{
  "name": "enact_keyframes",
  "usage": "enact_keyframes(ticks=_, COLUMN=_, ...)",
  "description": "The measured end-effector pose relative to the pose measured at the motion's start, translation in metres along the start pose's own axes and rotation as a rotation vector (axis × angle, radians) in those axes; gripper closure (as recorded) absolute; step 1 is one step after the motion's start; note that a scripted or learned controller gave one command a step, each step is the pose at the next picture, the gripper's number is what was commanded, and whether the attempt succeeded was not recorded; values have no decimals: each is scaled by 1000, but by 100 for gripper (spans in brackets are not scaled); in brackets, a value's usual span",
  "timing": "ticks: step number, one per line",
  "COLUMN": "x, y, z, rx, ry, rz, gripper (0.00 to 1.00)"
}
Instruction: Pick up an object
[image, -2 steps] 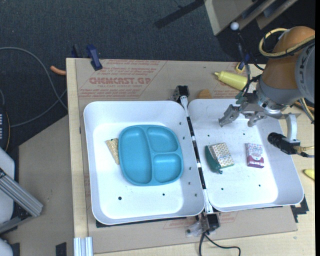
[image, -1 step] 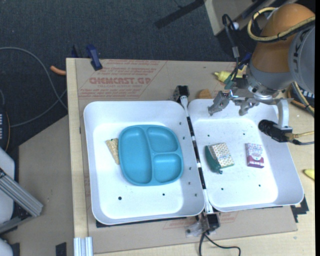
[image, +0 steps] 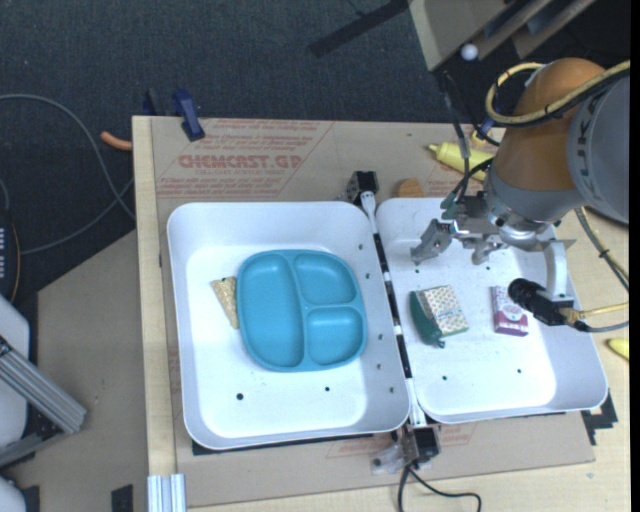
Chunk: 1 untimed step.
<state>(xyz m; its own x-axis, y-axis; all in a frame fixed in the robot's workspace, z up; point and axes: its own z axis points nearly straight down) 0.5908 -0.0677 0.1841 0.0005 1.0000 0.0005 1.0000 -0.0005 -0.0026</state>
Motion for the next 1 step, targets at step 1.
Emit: enact_keyframes(ticks=1, x=-76, y=42, z=-3, rx=-4, ry=-3, rz=1, gripper=0)
